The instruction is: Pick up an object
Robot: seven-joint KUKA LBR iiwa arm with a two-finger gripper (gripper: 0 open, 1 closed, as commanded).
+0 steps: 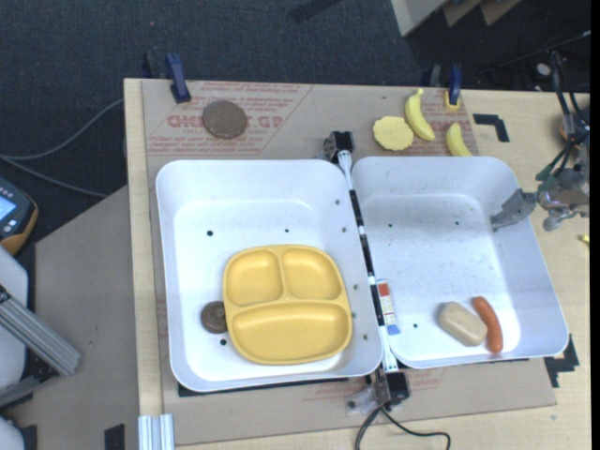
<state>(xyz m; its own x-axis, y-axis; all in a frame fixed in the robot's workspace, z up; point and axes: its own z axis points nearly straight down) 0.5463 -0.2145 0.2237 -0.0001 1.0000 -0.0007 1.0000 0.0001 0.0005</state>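
- Gripper (511, 210) sits at the right bin's (441, 181) 3 o'clock rim; whether released or clenched, I cannot tell. Nothing visibly held.
- Candidate objects: beige block (461, 324) touching orange sausage (487, 323), at the bin's 5 o'clock corner, likely slid against the wall.
- Left bin (187, 214): yellow 3-compartment plate (284, 303), brown disc (214, 318) at its 9 o'clock.

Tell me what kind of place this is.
Probably a robotics lab test bench, not a kitchen: two white bins clamped onto a board, toy food such as a banana and a sausage, and cables across the floor.
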